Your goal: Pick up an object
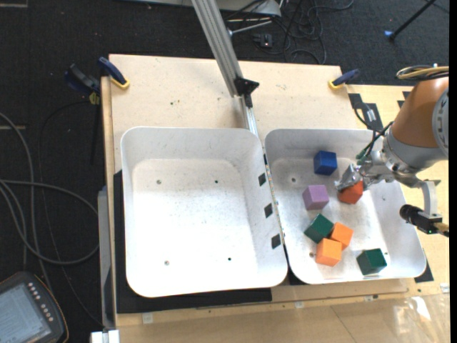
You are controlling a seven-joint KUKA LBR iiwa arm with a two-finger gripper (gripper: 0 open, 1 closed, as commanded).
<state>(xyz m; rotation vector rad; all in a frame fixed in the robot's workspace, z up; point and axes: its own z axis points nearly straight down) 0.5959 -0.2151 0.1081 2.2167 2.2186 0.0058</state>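
My gripper (351,179) reaches in from the right over the right bin (407,224), in its upper middle part. A red block (350,194) sits right at the gripper's tip, its top edge hidden by the gripper. Whether the block is gripped or just lies beneath cannot be made out. Around it in the same bin are a blue block (325,162), a purple block (315,196), a dark green block (318,228), two orange blocks (342,234) (328,251) and another dark green block (371,261).
The left bin (143,191) stands beside the right one, with a raised divider (270,191) between them. A slanted metal bar (218,38) rises from the bench's back middle. Clamps (113,72) (344,78) sit at the bench's far corners.
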